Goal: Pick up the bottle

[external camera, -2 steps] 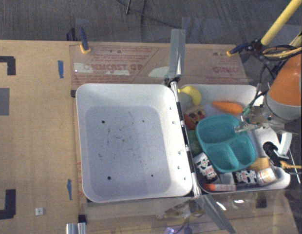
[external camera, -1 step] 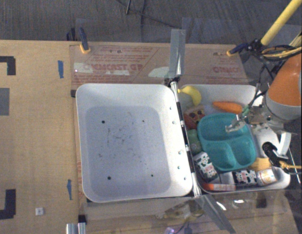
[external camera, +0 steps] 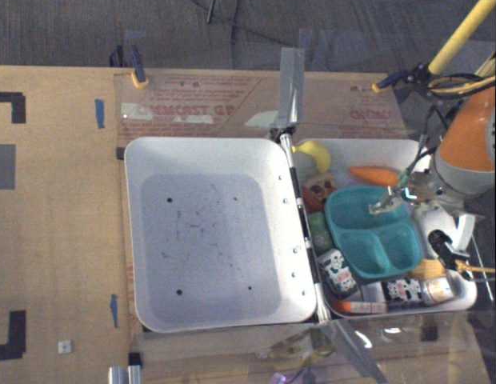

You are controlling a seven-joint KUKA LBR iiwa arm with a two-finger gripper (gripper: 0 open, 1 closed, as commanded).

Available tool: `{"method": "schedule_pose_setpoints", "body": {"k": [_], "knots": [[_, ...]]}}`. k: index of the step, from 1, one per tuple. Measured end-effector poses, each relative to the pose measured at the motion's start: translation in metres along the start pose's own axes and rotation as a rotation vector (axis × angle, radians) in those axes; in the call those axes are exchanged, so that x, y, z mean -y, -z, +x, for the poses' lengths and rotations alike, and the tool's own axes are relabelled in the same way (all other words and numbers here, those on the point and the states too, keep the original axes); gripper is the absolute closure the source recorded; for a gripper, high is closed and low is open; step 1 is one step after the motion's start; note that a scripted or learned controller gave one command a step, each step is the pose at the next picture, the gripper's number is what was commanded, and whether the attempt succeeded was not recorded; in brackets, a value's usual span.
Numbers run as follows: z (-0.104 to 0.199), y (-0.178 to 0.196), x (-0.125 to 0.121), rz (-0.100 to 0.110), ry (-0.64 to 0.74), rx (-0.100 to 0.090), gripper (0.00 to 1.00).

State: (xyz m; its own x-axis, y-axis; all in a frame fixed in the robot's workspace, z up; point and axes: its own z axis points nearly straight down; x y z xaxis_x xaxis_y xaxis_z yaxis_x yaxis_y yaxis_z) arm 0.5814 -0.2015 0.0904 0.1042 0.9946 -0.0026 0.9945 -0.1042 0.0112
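Checking the overhead feed and here's where I'm at. The arm [external camera: 472, 138] is reaching in from the right with its wrist over the right bin [external camera: 464, 298], and the gripper [external camera: 390, 204] is sitting over the teal divided tray [external camera: 374, 234], near its upper rim. Whether it's released or clenched on anything I honestly cannot tell (it's a small shiny blur from this angle), and I see nothing clearly caught in it.

The bottle [external camera: 428, 292], as best I can make out, is the one lying on its side along the near edge of the right bin, with a black-and-white patterned label and an amber body, just beside the tray's near right corner. A black-and-white carton [external camera: 336, 270] stands close to its left, and a red marker-looking thing [external camera: 356, 306] lies along the bin's near wall next to it. Farther back there's an orange carrot [external camera: 374, 175] and a yellow toy [external camera: 314, 154]. The left bin [external camera: 152, 158] has nothing I need.

My read: this is the approach step, nothing grabbed yet. Next move calls for shifting the gripper toward the near edge of the bin, lining up across the bottle's narrow width, and coming down without clipping the tray rim or the bin wall. It's crowded in there, so a nudge instead of a grasp seems a real risk.
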Motion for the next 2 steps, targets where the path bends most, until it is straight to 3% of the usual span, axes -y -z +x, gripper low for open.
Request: {"method": "schedule_pose_setpoints", "body": {"k": [1,2], "knots": [[-0.0028,0.0112,-0.0013,-0.006,-0.001,0.007,1.0],[0.0001,0.0104,-0.0012,-0.003,0.001,0.002,0.0]]}}
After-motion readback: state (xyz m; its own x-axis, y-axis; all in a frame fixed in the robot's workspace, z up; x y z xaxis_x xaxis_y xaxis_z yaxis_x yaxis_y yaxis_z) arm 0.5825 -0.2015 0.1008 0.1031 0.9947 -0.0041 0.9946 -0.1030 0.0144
